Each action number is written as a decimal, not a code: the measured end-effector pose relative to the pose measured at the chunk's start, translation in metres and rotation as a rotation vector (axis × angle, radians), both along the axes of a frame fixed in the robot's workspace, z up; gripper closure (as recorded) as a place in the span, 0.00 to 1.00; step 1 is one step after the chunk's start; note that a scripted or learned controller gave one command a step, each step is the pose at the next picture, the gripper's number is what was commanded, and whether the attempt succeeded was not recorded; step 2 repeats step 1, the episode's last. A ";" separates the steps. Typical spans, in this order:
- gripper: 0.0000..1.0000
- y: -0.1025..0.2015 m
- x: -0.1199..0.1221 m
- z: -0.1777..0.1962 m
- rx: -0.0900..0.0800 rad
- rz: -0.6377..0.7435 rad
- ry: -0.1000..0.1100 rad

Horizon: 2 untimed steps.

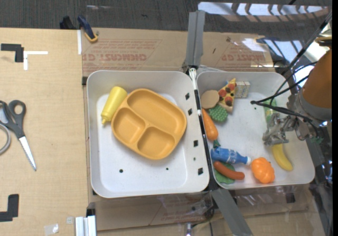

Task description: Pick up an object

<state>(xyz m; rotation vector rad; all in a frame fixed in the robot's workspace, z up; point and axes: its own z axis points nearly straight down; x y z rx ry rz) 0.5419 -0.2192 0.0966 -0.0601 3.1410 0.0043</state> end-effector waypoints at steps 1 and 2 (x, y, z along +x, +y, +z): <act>0.00 0.000 0.000 0.000 0.000 0.000 0.000; 0.00 0.000 0.000 0.000 0.000 0.000 0.000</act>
